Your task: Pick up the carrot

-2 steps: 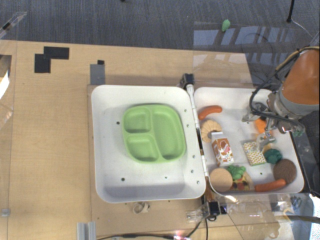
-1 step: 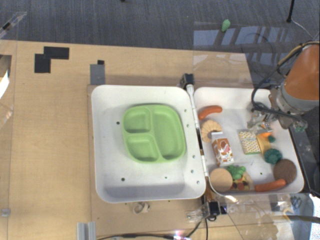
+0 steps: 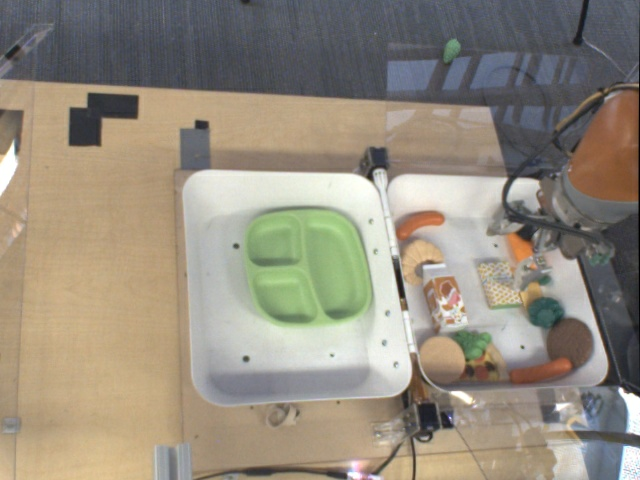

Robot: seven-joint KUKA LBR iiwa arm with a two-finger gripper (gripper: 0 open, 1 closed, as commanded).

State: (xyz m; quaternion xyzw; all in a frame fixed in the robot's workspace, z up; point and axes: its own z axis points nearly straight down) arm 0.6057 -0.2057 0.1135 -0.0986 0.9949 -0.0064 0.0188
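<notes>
A bright orange carrot point(image 3: 518, 246) lies in the right white bin point(image 3: 470, 203), near its right side. Part of it is covered by the arm's wrist. My gripper point(image 3: 534, 262) hangs low directly over the carrot's right end, touching or nearly touching it. The grey arm with its orange band point(image 3: 606, 158) comes in from the right edge above the bin.
The right bin also holds a sausage point(image 3: 420, 223), a cracker point(image 3: 422, 258), a small carton point(image 3: 445, 302), a patterned square point(image 3: 497, 282), a green broccoli piece point(image 3: 545, 312), a brown patty point(image 3: 570, 340) and a long reddish piece point(image 3: 541, 371). A green divided plate point(image 3: 305, 266) sits in the left bin point(image 3: 215, 368).
</notes>
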